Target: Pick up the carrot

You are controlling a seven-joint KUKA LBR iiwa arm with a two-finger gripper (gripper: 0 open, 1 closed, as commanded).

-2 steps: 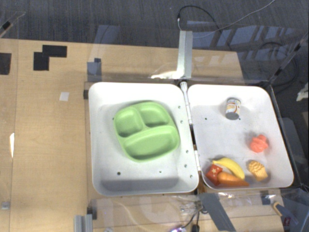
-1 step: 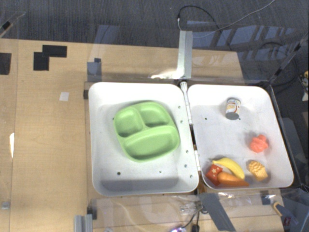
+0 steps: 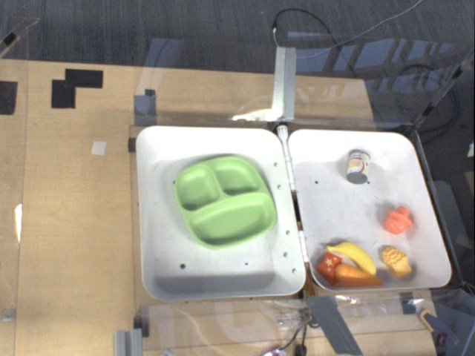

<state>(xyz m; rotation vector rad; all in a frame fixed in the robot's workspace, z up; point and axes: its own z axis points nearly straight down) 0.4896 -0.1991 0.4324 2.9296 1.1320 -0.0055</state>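
Note:
The orange carrot (image 3: 356, 276) lies along the front wall of the right bin (image 3: 326, 162), near its front left corner. A yellow banana (image 3: 353, 256) rests just behind the carrot and touches it. A red strawberry (image 3: 329, 262) sits at the carrot's left end.
A green divided plate (image 3: 225, 199) lies in the left bin (image 3: 156, 199). The right bin also holds a small can (image 3: 358, 166) at the back, a red-orange fruit (image 3: 398, 219) at the right, and a yellow bumpy item (image 3: 395, 260) near the front right.

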